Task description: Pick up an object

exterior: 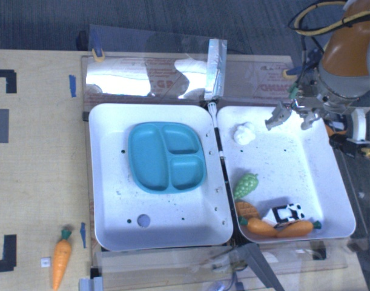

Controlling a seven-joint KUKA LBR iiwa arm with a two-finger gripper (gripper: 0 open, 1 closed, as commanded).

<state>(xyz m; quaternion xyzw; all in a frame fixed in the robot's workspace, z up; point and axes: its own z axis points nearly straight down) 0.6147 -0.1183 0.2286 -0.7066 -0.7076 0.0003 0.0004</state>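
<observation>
Gripper [291,117] hangs spread, holding nothing; the white lump [244,133] just beside it looks soft and light, best pinched across its middle.

Glossy white plastic bins [106,180]; left of them matt wooden bench [33,180]; smooth matt blue plastic plate [166,156] inside.

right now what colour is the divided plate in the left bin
Light blue; the divided plate shows best in the camera view, lying in the left bin.
</observation>
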